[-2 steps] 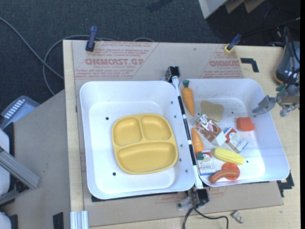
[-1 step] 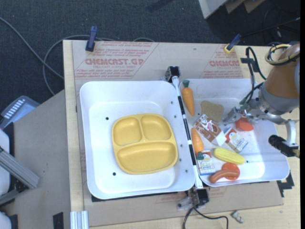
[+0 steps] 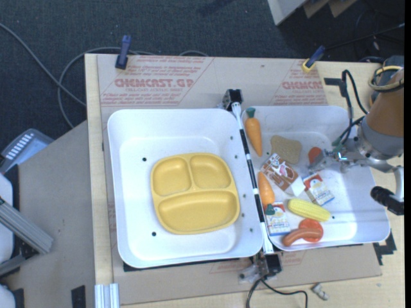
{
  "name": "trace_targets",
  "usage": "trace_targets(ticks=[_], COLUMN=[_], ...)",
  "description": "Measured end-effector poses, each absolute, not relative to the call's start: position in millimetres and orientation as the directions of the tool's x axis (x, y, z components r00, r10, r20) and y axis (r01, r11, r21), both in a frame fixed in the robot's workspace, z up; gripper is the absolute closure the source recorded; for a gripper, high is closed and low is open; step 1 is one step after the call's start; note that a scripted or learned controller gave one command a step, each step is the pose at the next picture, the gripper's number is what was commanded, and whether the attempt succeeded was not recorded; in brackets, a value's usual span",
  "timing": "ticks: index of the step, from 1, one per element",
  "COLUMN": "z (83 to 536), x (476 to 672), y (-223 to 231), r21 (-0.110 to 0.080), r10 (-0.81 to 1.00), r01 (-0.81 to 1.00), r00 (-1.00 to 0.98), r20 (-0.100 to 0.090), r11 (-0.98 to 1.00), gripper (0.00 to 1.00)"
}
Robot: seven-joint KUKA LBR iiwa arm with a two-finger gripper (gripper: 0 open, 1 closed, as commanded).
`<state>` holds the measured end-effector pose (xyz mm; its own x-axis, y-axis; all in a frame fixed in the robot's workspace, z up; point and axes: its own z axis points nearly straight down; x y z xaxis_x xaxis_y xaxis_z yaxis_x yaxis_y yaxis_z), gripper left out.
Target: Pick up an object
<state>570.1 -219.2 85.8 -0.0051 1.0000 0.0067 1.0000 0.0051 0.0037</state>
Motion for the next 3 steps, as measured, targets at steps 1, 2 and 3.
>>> trace_targets(ticks=[1,2,3], z=[85,95,87], x=[604.3,604.7,631.7], y=[-180,-180,-120], r21=[0.003,0.006,0.008], r10=[1.0,1.0,1.0], r01=[1.0,1.0,1.0], r00=[-0.001,-0.002,-0.001], r20=[0.0,-0.003,-0.002], r11=[0.001,0.002,0.001], gripper=[0.0,1.0,1.0])
